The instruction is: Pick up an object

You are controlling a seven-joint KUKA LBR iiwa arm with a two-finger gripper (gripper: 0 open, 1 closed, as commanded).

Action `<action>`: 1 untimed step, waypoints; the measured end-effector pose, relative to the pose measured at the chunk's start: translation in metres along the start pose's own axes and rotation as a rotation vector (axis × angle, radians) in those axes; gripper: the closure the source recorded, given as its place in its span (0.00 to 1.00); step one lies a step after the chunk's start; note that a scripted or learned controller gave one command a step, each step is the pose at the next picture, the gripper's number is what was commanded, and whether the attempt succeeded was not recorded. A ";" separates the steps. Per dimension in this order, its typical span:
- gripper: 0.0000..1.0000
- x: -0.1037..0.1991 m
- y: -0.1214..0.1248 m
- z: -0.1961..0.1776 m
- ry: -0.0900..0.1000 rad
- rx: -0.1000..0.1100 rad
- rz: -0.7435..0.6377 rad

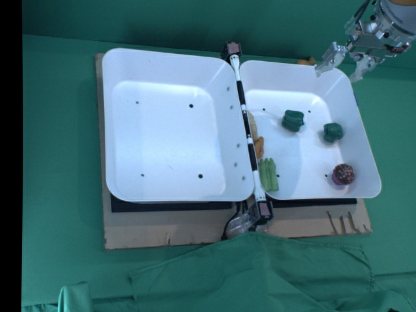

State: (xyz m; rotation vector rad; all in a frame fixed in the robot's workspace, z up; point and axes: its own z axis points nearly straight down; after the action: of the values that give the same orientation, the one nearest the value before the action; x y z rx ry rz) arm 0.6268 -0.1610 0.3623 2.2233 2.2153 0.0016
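The right bin holds two dark green pepper-like pieces, a dark red round berry-like object near its front right corner, a light green pod-like piece and an orange-and-tan item along its left wall. My gripper hangs high above the far right corner of that bin, its two fingers spread apart with nothing between them. It is well clear of all the objects.
The left bin sits beside the right one, joined by a black-and-white divider bar. Both rest on a cardboard sheet over green cloth. A small orange thing lies behind the right bin. Rumpled cloth lies at the front.
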 end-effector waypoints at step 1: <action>0.00 0.019 0.026 0.089 0.001 0.007 -0.002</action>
State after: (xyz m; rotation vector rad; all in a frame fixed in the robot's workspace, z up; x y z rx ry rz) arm 0.6532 -0.1422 0.2736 2.2247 2.2215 -0.0046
